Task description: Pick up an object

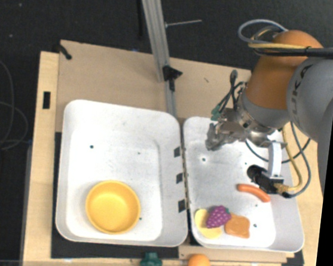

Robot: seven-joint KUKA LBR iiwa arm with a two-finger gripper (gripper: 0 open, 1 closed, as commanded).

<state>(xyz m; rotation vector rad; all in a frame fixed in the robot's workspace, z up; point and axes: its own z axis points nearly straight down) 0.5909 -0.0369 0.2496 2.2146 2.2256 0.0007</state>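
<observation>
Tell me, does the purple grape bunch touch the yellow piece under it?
Touching. The camera view shows the purple grape bunch overlapping the yellow piece, no gap between them.

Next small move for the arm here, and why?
Probably shift the end effector toward the near end of the right bin before descending. It hangs over bare bin floor at the far end, while the carrot, purple grapes and orange piece all lie nearer the camera.

Grey KUKA arm (316, 87) with a rounded orange band (276, 70) above the wrist, looped grey and yellow cables (268, 36), and a metallic grey gripper (217, 138).
</observation>
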